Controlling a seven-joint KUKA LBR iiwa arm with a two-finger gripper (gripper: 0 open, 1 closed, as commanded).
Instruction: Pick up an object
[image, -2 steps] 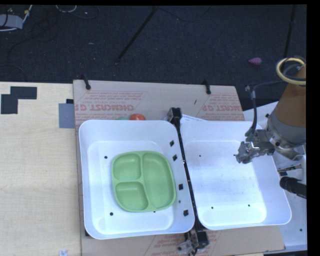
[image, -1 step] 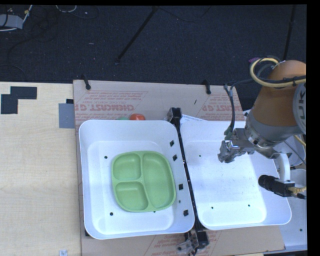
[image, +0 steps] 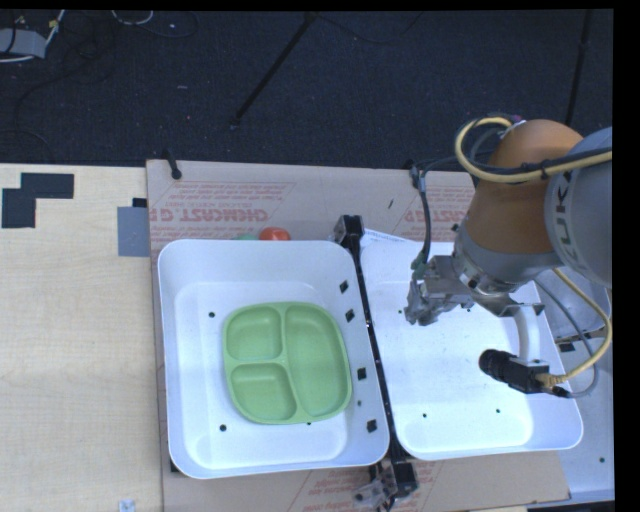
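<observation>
A light green divided plate (image: 285, 362) lies flat in the middle of the left bin (image: 190, 300). My gripper (image: 422, 306) hangs low over the left part of the right bin (image: 450, 430), close to the divider between the bins. It is well to the right of the plate, and nothing shows under it. A dark, short cylindrical thing (image: 510, 370) sits by the right bin's right side, next to a yellow cable; I cannot tell whether it is a loose object or part of the arm.
A small red object (image: 274, 235) and a bit of green (image: 245, 237) peek out behind the left bin's far rim. A black divider (image: 362, 340) runs between the bins. The arm's orange band (image: 520, 190) and cables loom over the right bin's far right.
</observation>
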